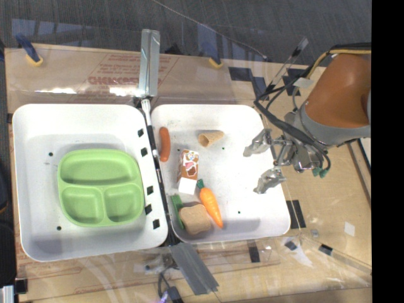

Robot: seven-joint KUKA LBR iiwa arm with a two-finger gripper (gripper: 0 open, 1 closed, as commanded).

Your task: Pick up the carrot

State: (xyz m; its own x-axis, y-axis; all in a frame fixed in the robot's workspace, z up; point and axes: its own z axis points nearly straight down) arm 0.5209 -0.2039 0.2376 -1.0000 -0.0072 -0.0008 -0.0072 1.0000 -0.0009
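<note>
The end effector (pixel 265 163) hangs over the right edge of the right bin (pixel 252 216), its two metal fingers (pixel 255 145) spread apart with nothing between them. Behind it the grey arm with its orange band (pixel 338 90) reaches in from the right, cables looping around the wrist.

The carrot (pixel 211 207) lies well apart from the end effector, in the lower left part of the right bin. Its long axis runs on a diagonal: the green top points up and to the left, the orange tip down and to the right.

Its lower left side touches a tan bread-like block (pixel 194 219); a small green piece (pixel 177 202) lies beside that. Just above the carrot's top sits a white and red-brown packet (pixel 189 170). Farther up are a sausage (pixel 165 143) along the bin's left wall and a small cone (pixel 211 137) near the middle.

The left bin (pixel 31 169) holds a green divided tray (pixel 99 186) with three compartments. Both bins rest on the surface (pixel 341 232).
</note>
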